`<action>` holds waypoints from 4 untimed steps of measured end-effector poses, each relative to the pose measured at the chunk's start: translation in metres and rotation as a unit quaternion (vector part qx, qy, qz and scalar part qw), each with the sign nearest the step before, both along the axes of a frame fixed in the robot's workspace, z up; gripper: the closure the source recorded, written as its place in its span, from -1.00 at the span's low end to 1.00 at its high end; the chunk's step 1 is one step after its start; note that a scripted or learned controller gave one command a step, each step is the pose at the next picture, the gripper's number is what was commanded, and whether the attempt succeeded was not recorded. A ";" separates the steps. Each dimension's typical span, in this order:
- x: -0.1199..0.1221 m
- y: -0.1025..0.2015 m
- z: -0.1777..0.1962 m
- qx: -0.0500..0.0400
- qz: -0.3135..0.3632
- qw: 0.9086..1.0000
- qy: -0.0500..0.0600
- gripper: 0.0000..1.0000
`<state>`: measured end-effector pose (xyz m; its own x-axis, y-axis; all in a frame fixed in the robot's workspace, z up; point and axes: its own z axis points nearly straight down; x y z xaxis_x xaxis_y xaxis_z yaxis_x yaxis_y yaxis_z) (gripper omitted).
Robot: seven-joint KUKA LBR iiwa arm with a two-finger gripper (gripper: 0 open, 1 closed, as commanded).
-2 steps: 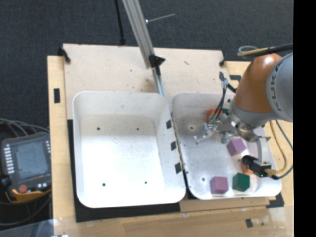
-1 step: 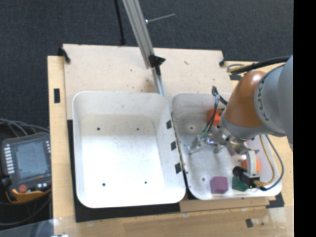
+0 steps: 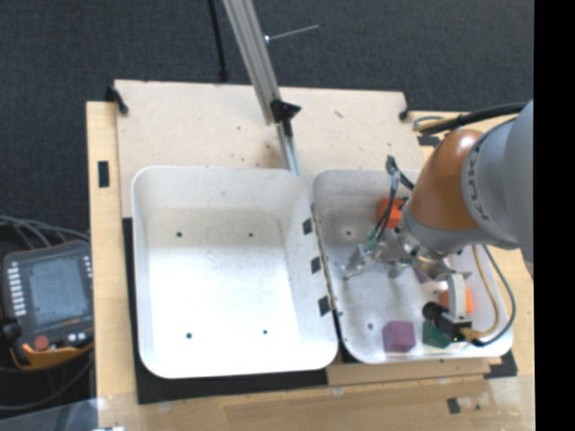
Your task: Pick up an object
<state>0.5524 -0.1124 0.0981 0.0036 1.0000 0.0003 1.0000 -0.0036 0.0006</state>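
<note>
While the grey arm's two-finger gripper (image 3: 367,257) hangs at centre right over the right-hand shallow white bin (image 3: 334,206), its opening cannot be told; a purple block (image 3: 398,335) lies lower right, an orange piece (image 3: 389,212) above.

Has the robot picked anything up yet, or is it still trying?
Nothing looks picked up yet. The arm is reaching into the right bin, with its gripper low over the bin floor, and I see nothing between its fingers. The purple block, the green thing and the orange thing still lie in that bin. Left to do: grab one and lift it.
</note>
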 end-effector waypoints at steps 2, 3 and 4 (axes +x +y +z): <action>-0.001 -0.003 0.055 -0.001 -0.002 1.000 -0.003 1.00; 0.006 -0.002 0.118 -0.001 0.004 1.000 -0.004 1.00; 0.008 -0.003 0.153 -0.001 0.004 1.000 -0.003 1.00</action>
